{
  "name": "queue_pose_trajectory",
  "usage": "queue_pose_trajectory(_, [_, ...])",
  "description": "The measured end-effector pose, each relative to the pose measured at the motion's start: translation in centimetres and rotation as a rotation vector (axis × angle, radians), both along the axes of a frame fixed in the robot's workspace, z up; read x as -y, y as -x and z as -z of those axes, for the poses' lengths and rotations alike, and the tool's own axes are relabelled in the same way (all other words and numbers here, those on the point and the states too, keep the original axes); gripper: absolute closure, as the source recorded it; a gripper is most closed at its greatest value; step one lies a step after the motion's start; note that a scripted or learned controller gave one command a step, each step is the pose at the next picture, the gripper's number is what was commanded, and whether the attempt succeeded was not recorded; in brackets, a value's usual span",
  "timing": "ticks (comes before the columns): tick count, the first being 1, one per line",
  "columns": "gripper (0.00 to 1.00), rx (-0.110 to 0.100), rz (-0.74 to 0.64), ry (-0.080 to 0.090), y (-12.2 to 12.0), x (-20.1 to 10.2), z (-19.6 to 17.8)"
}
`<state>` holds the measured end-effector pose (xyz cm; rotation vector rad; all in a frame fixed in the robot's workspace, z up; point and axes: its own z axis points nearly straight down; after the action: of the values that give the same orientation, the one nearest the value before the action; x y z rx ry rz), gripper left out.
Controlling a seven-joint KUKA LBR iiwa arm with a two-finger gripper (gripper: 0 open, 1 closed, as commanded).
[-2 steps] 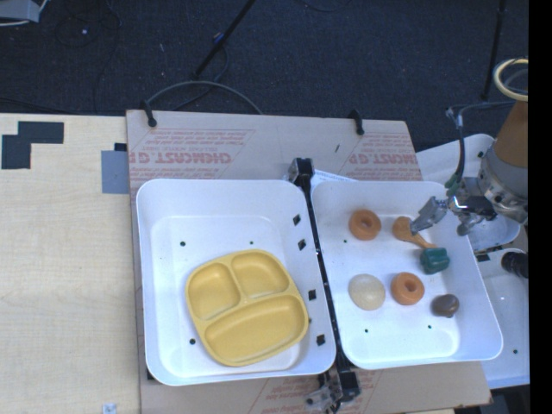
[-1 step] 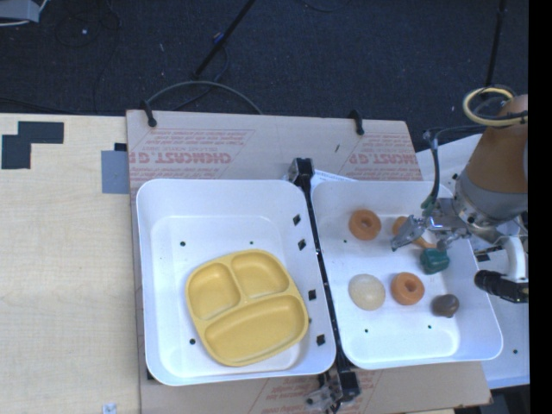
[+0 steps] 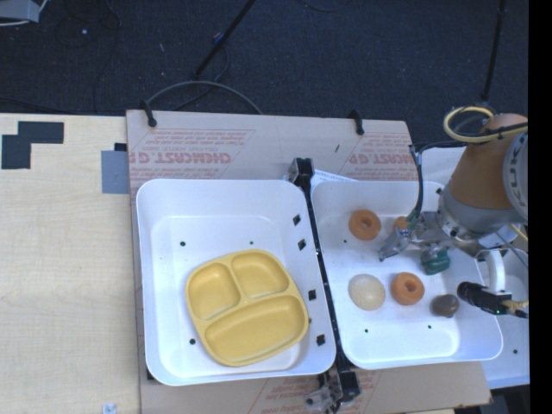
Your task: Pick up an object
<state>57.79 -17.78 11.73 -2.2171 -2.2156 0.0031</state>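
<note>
Doughnuts [image 3: 365,224], cream ball [image 3: 367,291] and brown lump [image 3: 445,305] surround pincer [image 3: 412,241]

dark carpet floor [image 3: 259,41] with cables behind a pale wooden bench [image 3: 60,291].

You are looking down on the bench [image 3: 69,257] from one fixed camera set high above it, tilted so that the dark floor [image 3: 259,50] beyond the bench's far edge fills the top strip of the view. The left white bin [image 3: 164,231] sits near the middle of the picture, with the right white bin [image 3: 379,352] touching it on its right side, and both fit whole in the frame, so you are at a middling height rather than close in. The arm [image 3: 487,175] enters past the right bin's far right corner, opposite the pale bench top that spreads to the left of the left bin.
</note>
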Motion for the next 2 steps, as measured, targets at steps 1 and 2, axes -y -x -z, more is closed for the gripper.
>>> queue_pose_trajectory(1, [1.0, 0.001, 0.003, 0.002, 0.0, 0.2, -1.2])
queue_pose_trajectory(2, [1.0, 0.009, 0.003, 0.004, 0.4, 0.5, -7.4])
